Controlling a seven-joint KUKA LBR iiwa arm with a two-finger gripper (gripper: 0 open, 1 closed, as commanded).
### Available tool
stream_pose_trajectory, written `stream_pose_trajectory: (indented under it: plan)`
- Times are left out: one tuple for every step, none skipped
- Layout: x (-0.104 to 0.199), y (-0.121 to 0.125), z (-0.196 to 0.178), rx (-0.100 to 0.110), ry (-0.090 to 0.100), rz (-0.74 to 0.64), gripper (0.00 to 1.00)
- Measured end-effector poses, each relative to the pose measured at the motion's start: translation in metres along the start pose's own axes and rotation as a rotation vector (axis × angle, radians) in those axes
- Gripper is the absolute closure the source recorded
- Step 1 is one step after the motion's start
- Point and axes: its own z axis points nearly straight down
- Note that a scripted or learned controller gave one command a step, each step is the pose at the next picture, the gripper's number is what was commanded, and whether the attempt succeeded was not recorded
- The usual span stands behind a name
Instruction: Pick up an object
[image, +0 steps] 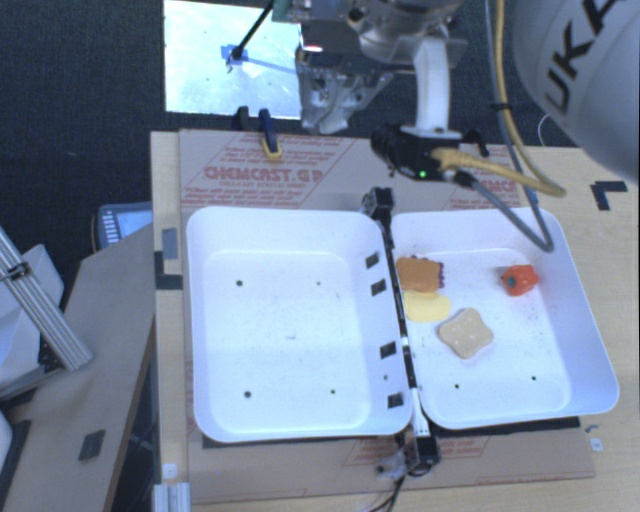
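White plastic bins sit side by side, and the right bin holds our candidates: an orange piece at two o'clock, a toast-shaped piece at centre, a yellow disc and a brown block toward nine. We cannot tell the gripper's state up at twelve, beyond the bins. We judge the orange piece easiest, since it lies apart from the others and leaves room around it.
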Motion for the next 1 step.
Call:
stream_pose_trajectory:
  plan:
    - [0.0003, -0.0001, 0.0108, 0.017, -0.007, 0.000, 0.00]
